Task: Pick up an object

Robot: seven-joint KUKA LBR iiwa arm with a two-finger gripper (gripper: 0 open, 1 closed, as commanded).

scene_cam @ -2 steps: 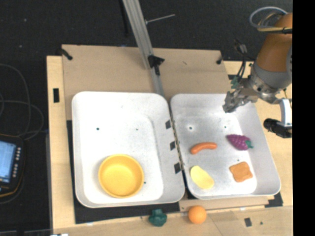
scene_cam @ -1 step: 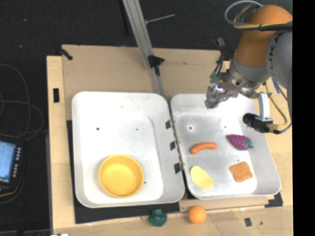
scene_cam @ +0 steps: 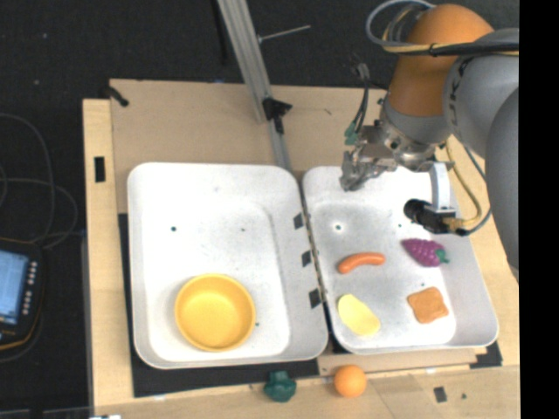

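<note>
The end effector [scene_cam: 354,175] hangs over the far left corner of the right bin [scene_cam: 463,321], close to the divide between the two bins. Its fingers point downward toward the bin floor. Nothing is visible between them, and the view is too coarse to tell how far apart they stand. No object lies directly beneath it; the white floor there is bare.

Candidate objects for the pick all lie on the near side of the end effector, toward the front of the right bin, spread apart so that each can be approached singly:

- The orange sausage [scene_cam: 361,262] lies flat, nearest the end effector, just in front of it.
- The purple grapes [scene_cam: 424,251] lie in front of it and to its right-hand side of the view.
- The yellow piece [scene_cam: 357,314] lies farther forward, near the front wall.
- The orange block [scene_cam: 427,305] lies farther forward and to the right in the view.

The yellow bowl [scene_cam: 215,312] sits upright in the left bin [scene_cam: 148,190], well apart from the end effector. An orange ball [scene_cam: 349,381] and a green item [scene_cam: 279,387] rest on the surface [scene_cam: 175,120] outside both bins, beyond the front walls.

Judgement: the pick is not yet made. The sausage is the likeliest target, being closest and clear of the walls.
</note>
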